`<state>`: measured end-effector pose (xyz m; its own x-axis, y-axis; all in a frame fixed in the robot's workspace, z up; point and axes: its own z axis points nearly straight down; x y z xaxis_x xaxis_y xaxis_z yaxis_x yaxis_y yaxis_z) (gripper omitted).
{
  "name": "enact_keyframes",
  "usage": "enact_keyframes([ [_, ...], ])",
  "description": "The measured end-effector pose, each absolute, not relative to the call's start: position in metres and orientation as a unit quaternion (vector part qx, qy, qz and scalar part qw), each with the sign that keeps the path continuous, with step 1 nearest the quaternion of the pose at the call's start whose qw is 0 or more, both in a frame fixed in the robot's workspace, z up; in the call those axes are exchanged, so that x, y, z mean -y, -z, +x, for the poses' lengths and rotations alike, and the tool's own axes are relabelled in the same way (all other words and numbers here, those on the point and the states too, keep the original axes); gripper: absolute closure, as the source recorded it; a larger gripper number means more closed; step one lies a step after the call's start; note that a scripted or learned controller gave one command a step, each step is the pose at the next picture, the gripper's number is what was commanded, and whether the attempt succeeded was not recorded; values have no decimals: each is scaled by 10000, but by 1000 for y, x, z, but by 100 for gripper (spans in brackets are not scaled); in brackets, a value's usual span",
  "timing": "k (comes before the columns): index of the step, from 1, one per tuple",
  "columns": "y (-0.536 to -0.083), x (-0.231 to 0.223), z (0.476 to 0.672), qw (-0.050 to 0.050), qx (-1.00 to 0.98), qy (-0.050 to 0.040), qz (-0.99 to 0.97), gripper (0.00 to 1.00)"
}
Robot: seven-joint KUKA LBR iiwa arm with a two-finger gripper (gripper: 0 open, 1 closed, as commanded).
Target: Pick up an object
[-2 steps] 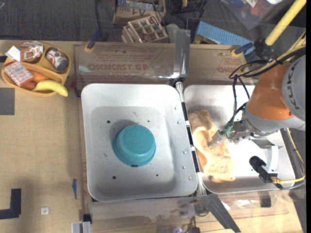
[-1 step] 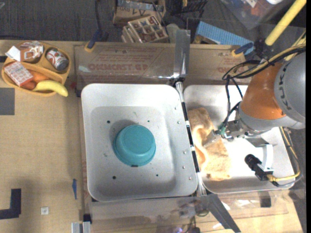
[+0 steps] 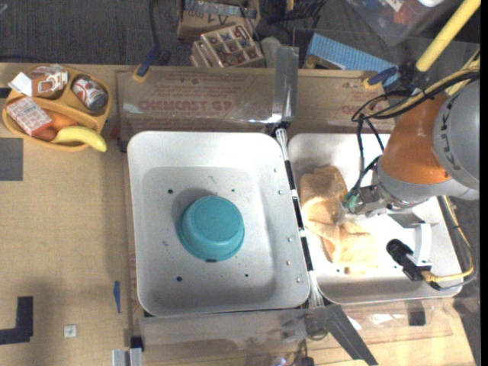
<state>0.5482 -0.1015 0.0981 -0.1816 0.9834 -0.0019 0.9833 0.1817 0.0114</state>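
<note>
**Arm low over crumpled cloth in right bin**

The grey and orange arm's gripper (image 3: pixel 357 203) sat down in the right white bin (image 3: pixel 442 288), at the edge of a crumpled tan cloth (image 3: pixel 329 204). Whether the jaws were wide or closed could not be told. A teal round bowl (image 3: pixel 212 227) lay upside down in the left white bin (image 3: pixel 152 166). Judged step: reaching for the cloth; next would come a firm pinch, then a lift

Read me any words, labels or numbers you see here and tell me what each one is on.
"KU", the start of a longer word, cut off at the picture's edge: on the grey arm.
Red lettering on the cardboard strip behind the left bin: too blurred to read.
Labels on the packets in the yellow tray: too small to read.
</note>
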Motion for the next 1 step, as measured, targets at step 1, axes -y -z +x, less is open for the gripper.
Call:
enact_keyframes([
  [1,-98,102,548,45,-7687,-35,6396,0],
])
